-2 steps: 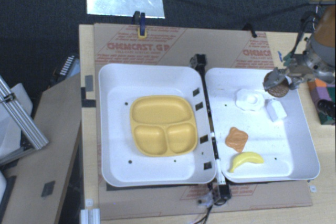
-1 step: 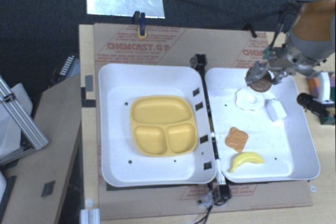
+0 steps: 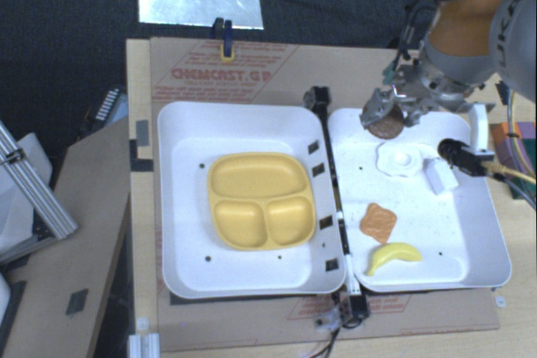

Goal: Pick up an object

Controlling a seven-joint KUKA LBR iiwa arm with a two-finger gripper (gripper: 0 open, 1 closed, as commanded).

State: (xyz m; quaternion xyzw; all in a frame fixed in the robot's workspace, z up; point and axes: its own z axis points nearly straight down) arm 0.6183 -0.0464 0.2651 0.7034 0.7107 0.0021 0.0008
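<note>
Camera view placed the gripper (image 3: pixel 384 115) at the right bin's (image 3: pixel 482 260) far edge, over a brown disc (image 3: pixel 387 128); we could not tell its state. We judged the disc, close against the wall, liable to slip. Fried egg (image 3: pixel 398 159), waffle (image 3: pixel 378 221) and banana (image 3: pixel 393 256) lay nearer.

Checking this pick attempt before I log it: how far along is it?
Done: the arm has brought the tool over the right bin, at its far edge. In hand: it sits at a brown round item, though a grip isn't visible. Left: the lift. The fried egg, waffle and banana lie in that bin.
</note>
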